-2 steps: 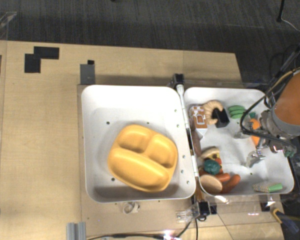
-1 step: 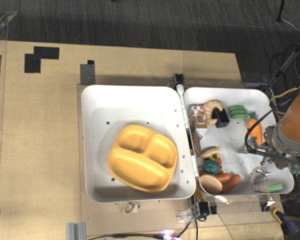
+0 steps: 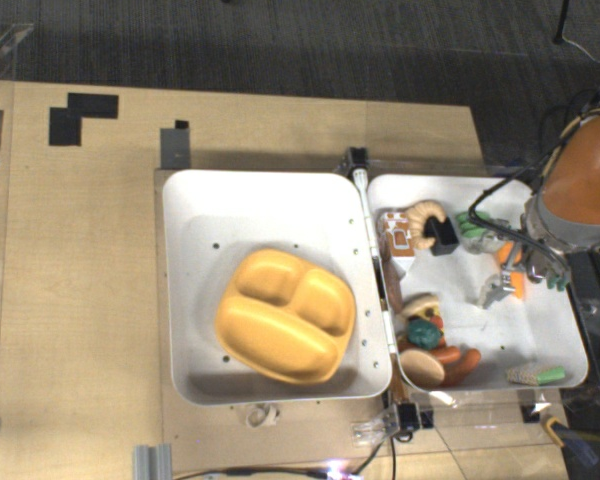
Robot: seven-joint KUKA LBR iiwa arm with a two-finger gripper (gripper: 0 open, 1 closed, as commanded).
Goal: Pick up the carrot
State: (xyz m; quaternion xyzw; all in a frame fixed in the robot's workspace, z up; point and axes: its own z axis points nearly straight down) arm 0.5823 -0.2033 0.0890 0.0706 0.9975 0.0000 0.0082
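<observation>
The carrot (image 3: pixel 516 272) is a small orange piece in the right bin (image 3: pixel 480 193), near its right side, with a bit of green beside it. The gripper (image 3: pixel 498 292) hangs directly over it at the end of the grey arm with the orange band (image 3: pixel 583 176), which comes in from the right. Cables and the wrist cover part of the carrot. Whether the carrot is in the gripper's grasp is unclear from this angle.
Also in the right bin are a tan croissant-like toy (image 3: pixel 422 214), a black piece (image 3: pixel 441 234), a green item (image 3: pixel 471 228), a front-left cluster with a teal toy (image 3: pixel 426 335) and a red sausage (image 3: pixel 461 361), and a green stick (image 3: pixel 541 375). A big yellow loaf (image 3: pixel 285 314) lies in the left bin (image 3: pixel 195 208).
</observation>
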